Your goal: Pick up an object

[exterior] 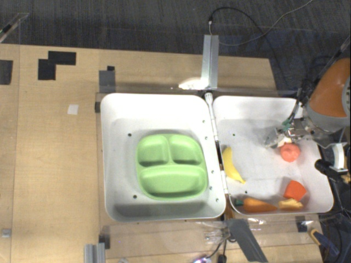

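The gripper [281, 138] hung just above the pink ball [290, 152]; I could not tell its opening. The ball looked light, round, probably slippery, best pinched across its middle

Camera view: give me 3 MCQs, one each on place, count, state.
1. Where does the banana lie?
A. in the right bin, by the wall shared with the left bin
B. on the green tray
C. on the bench outside the bins

2. How many compartments does the green tray have?
A. one
B. three
C. five

3. How does the gripper stand to the pink ball?
A. far off, above the left bin
B. right beside it, just up and left of it
C. raised high with the ball hanging from it

Key: 1 A, the banana rests along the right bin's left wall. 2 B, two small sections sit above one wide one. 3 B, the gripper's tip is at the ball's upper left edge, and the ball lies on the bin floor.
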Controlling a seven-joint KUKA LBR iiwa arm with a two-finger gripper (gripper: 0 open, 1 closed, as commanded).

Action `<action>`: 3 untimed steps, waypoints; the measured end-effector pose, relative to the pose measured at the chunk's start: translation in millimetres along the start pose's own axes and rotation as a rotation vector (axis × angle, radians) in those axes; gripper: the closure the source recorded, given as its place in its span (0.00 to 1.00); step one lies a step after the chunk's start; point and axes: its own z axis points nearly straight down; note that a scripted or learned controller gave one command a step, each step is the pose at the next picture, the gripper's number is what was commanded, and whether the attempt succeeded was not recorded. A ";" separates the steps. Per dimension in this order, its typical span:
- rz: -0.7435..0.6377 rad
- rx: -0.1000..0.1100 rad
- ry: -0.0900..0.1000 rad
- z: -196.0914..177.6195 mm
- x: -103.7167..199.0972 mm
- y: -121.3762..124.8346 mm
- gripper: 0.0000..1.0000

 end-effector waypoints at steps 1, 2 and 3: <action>0.037 0.007 0.002 -4.9 -2.0 49.7 0.00; 0.032 0.003 0.001 -15.8 -0.9 51.7 1.00; -0.076 0.007 0.004 -84.4 71.8 83.9 1.00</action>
